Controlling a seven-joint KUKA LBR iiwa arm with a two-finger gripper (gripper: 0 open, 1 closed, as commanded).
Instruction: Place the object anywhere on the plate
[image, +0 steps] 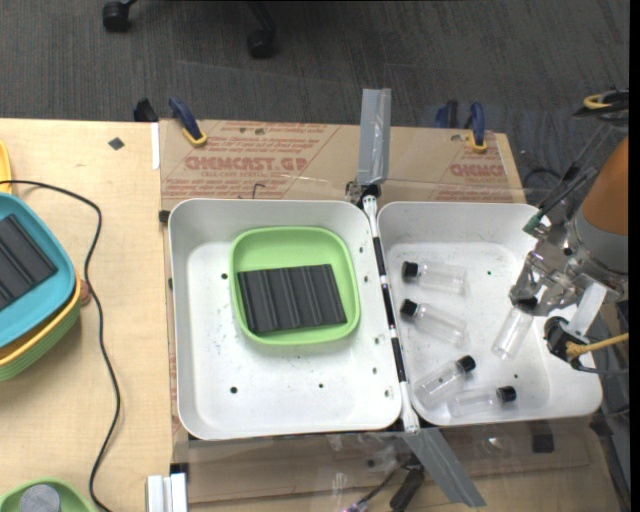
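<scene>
Capped vial (480, 400) lies lengthwise left-right, cap right; end effector (527, 297) grips clear vial (510, 333)

I saw open floor around the green plate (294, 285) in the left bin (200, 330); scattered vials (436, 277) crowded the right bin (480, 225).

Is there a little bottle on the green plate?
No, the green plate in the left bin carries a dark ribbed mat, and the clear vials lie in the right bin.
</scene>
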